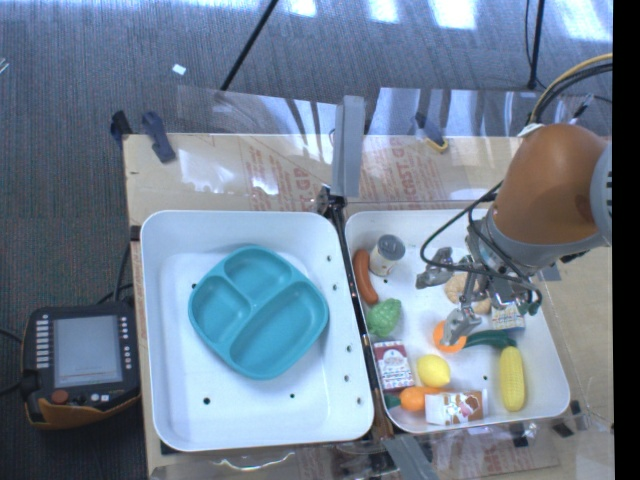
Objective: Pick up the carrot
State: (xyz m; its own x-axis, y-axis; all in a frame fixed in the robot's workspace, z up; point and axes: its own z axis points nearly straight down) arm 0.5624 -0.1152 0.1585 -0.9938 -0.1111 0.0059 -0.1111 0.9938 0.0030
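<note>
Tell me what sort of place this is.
Probably a robotics lab test bench: a KUKA arm works over two white bins, one full of toy food, with a teach pendant beside the bench and tripod legs behind.

We see arm (560,193): large rounded orange band, glossy, bright highlight on top. Grey casing at far right of it. Below orange, grey ringed wrist section, darker metal. We note black cables looping off wrist at left side, one arcing wide. Yellow and black hoses curve above arm at upper right. Gripper (462,326): small silver-grey metal parts, cluttered brackets, pale fingers. We read no markings or screws at this size.
</note>
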